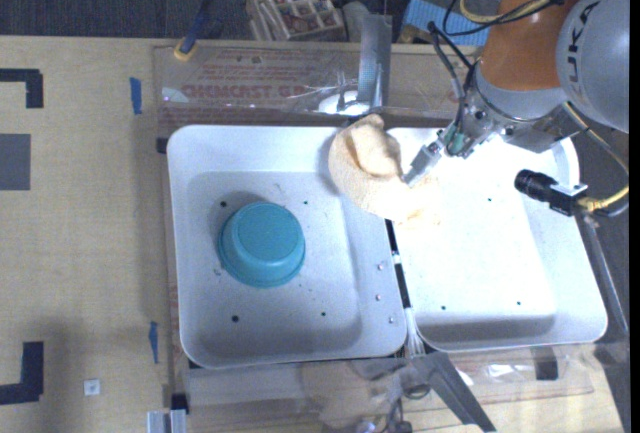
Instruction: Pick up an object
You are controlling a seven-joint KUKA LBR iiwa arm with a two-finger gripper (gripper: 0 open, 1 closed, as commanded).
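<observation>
Where the two bins meet: a pale, floppy cream object (372, 166) lies draped across both inner rims near their far edge
Gripper (420, 164): fingertips touch the cream object's right side; whether they are apart or together cannot be told
Arm (545, 41): grey, orange band above the wrist, reaching over the far right corner of the right bin (500, 291)
Left bin (200, 321): a teal bowl (262, 243) sits upside down near its middle, well apart from the cream object
Right bin: bare white floor brightly lit
Bench (70, 221): light wood, left of the bins
</observation>
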